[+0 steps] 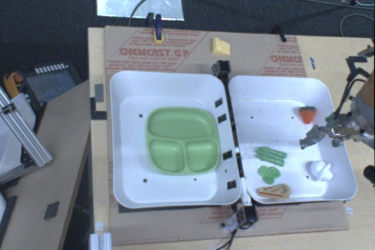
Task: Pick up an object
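In the right bin lie several small objects: a red-orange strawberry-like piece at the back right, a bunch of green beans in the middle, a small green leafy piece below it, a tan flat piece at the front edge, and a white lump at the front right. My gripper reaches in from the right. It hangs over the bin's right side, between the strawberry-like piece and the white lump, touching neither. Nothing shows in it.
The left bin holds a green divided plate. A black hinge strip joins the bins. Behind them, a yellow block and a blue-yellow clamp sit on the cardboard. Cables run across the back.
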{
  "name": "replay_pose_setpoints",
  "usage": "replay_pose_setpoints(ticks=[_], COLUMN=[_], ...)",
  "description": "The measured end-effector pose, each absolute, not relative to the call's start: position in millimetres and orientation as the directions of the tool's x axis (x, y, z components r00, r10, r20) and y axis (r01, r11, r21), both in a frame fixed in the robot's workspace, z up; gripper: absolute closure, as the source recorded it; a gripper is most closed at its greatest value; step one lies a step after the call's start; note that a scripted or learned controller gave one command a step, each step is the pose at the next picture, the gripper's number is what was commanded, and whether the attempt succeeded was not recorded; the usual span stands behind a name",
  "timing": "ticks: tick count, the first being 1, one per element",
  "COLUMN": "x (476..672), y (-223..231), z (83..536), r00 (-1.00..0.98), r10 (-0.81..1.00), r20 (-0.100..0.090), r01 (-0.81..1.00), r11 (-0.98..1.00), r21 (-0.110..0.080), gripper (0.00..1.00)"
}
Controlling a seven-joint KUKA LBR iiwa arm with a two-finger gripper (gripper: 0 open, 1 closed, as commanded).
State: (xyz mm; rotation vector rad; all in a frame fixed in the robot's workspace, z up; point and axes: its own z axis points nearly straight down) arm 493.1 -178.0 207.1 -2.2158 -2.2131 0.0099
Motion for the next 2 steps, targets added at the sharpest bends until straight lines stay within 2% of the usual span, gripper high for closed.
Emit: replay_pose_setpoints(ticks=[1,2], x=[496.1,503.8], y=[-177.3,-172.5], z=[213.6,155.4], r00=[-0.003,-0.002], r10=[1.000,1.000], r20=[0.000,0.001], r01=[1.000,1.000], r11=[0.003,0.002], r21=[0.001,-0.002], gripper=[0.00,0.00])
